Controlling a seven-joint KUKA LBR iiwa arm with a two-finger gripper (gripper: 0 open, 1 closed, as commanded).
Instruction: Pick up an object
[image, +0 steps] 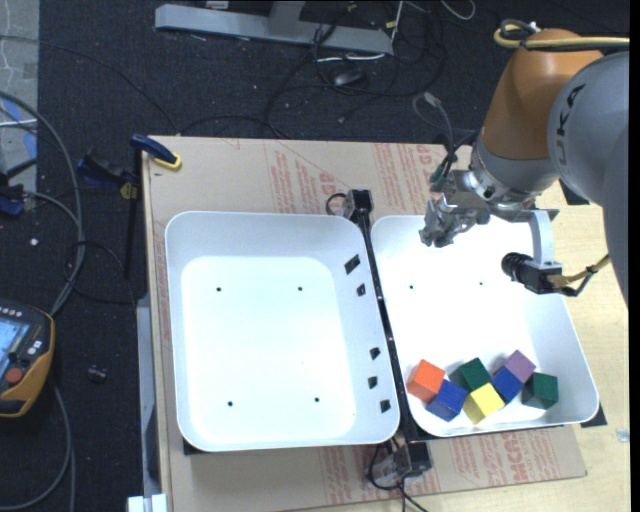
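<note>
1. The gripper (440, 232) hangs over the far end of the right bin (560, 300), close to that bin's left wall. Nothing shows between its fingers; whether they are spread or closed I cannot tell at this slant.
2. The arm (560, 110) enters from the right and bends down to the wrist — the orange band sits just above it.
3. The blocks lie at the opposite, near end of the same bin, clustered together: orange block (427, 378), blue block (447, 399), yellow block (485, 402), dark green block (470, 374), purple block (518, 366), and a second green block (541, 389) at the right.
4. The relation that matters: the cluster lies well apart from the gripper, toward the camera and slightly right. The orange block is nearest its line — a likely first target.
5. The blocks touch one another, so a clean descent looks tight.
6. The left bin (190, 300) plays no part.
</note>
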